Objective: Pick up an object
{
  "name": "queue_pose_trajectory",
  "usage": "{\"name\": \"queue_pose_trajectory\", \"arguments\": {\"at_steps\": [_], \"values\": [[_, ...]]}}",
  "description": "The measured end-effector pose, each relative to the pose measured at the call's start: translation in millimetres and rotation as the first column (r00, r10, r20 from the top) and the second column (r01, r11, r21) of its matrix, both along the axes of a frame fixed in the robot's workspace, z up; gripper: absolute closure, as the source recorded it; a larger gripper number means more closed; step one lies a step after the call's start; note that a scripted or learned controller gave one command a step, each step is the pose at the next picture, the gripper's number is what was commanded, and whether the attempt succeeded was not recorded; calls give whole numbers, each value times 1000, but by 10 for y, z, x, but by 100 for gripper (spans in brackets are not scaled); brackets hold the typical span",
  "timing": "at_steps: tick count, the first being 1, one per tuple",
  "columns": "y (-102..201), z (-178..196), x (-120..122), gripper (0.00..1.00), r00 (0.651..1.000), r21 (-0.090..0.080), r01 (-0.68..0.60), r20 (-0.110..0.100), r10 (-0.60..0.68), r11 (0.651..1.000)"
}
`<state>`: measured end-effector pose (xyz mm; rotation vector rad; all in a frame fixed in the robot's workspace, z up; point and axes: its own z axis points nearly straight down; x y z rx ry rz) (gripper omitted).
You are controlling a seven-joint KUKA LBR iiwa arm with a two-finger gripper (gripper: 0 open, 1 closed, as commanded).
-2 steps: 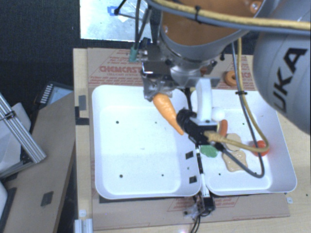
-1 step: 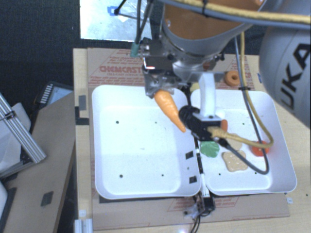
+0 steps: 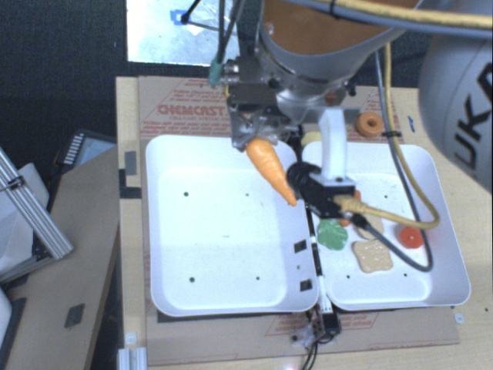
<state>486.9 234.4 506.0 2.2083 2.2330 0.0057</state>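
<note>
An orange carrot [image 3: 271, 169] hangs tilted over the right edge of the left bin [image 3: 192, 230], thick end up and tip pointing down toward the divide between the bins. My gripper [image 3: 260, 139] is shut on that thick end, its dark metal fingers closed around the top. The grey arm with its orange band comes down from the top of the view and hides the far edge of both bins.
The right bin [image 3: 439, 206] holds a green piece [image 3: 333, 234], a tan toast slice [image 3: 373, 256], a red tomato [image 3: 410, 237] and a small orange item [image 3: 358, 219]. A doughnut [image 3: 370, 124] lies beyond it. Black and yellow cables [image 3: 400, 222] loop over the right bin.
</note>
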Motion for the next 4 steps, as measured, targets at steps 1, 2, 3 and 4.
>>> {"name": "queue_pose_trajectory", "arguments": {"at_steps": [1,2,3,4], "values": [[2,109,4,100,1000,1,-6,1,6,1000],[4,217,7,100,1000,1,-11,3,11,1000],[5,326,11,100,1000,2,-17,4,17,1000],[-3,286,-5,100,1000,-1,6,-3,-6,1000]]}}
